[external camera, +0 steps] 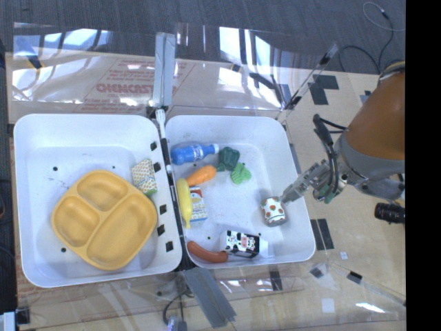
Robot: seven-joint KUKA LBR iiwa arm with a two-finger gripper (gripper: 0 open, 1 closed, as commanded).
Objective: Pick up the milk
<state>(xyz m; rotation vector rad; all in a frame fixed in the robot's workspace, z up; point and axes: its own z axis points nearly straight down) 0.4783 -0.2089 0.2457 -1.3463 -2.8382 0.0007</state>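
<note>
The milk carton (pixel 242 243) is lying flat along the right bin's (pixel 227 124) front edge, touching the sausage (pixel 206 253). The gripper (pixel 289 195) is hanging near the bin's right edge beside a spotted cup (pixel 273 211); whether its fingers are spread cannot be told. It should be coming down squarely over the carton, clear of the sausage.

Behind the left bin (pixel 41 126), a clear sheet (pixel 117 81) carries mirrored red lettering, roughly "CHEMCAST"; the smaller red lines around it are too blurred to read

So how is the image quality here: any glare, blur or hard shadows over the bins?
Camera view: bright window reflections streak the clear panel behind the bins; the right bin is evenly lit with soft shadows; the milk reads sharp; the tool looks slightly soft, its fingers hard to resolve.
</note>
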